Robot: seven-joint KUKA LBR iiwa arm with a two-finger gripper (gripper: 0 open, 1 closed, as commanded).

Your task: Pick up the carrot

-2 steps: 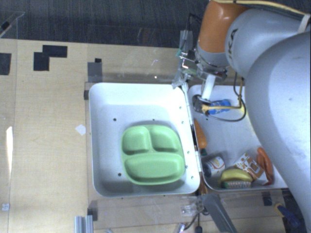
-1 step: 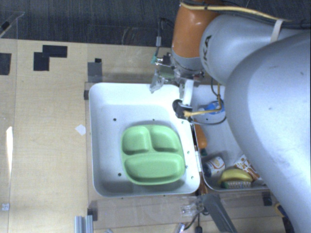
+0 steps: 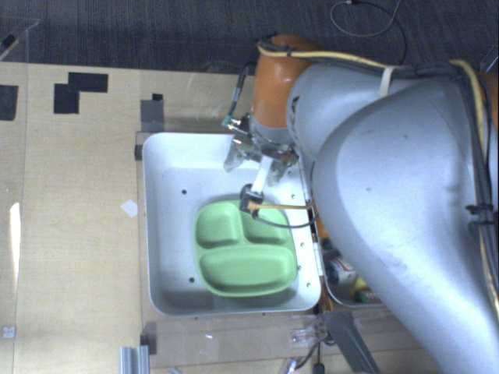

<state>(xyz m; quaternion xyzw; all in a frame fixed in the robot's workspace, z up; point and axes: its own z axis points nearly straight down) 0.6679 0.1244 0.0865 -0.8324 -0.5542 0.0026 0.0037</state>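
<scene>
A: What is sitting in the left bin (image 3: 156, 232)?

B: A green plate (image 3: 242, 263) is lying on its floor, toward the near right corner. It is looking like smooth matte plastic, a rounded rectangle pressed into three wells: two small ones on the far side, one long one on the near side. The bin itself is showing as shallow white plastic with sloping walls, rounded corners and a few small dark holes in its floor.

A: And the bench (image 3: 70, 232)?

B: It is showing a pale wood grain, with black square marks (image 3: 78, 90) at its far left.

A: Where is the claw (image 3: 253, 158) hanging?

B: It is hanging over the far right part of the left bin, just beyond the plate's far edge, below the orange band (image 3: 273, 84). The arm (image 3: 390, 193), smooth, grey and bulky, is reaching in from the right.

A: How far is the claw opening?

B: That cannot be told, as its metal parts are blurring together at this angle. Whether it is touching or holding anything cannot be told either.

A: And the carrot, relative to the claw?

B: Its place cannot be told. The arm is covering most of the right bin (image 3: 331, 293), where a few small bits (image 3: 347, 275) are peeking out, white, red and yellow-green, too small to name. They are lying well to the near right of the claw
</scene>
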